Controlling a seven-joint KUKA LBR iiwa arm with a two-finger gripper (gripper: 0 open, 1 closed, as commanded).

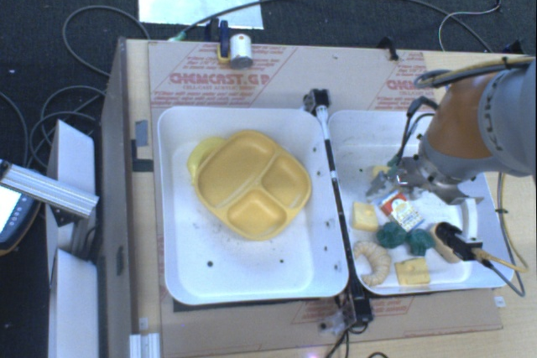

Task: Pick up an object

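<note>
1. Here, the arm (491, 126) reached in over the right bin (361, 130), because that bin held all the small things it could pick.
2. The end effector (401, 178) hung low near the red and white packet (402, 211), just above it in the view, so that packet looked like the likely pick.
3. I could not tell if the end effector was apart or together, and nothing showed clamped in it.
4. Near the packet lay a yellow block (365, 216), two green lumps (404, 237), a tan curly piece (375, 262) and a yellow square (411, 271).
5. Far from the packet, the left bin (180, 264) held a big yellow divided tray (250, 183).
6. The small things sat close together, so a grab could bump a neighbour.
</note>
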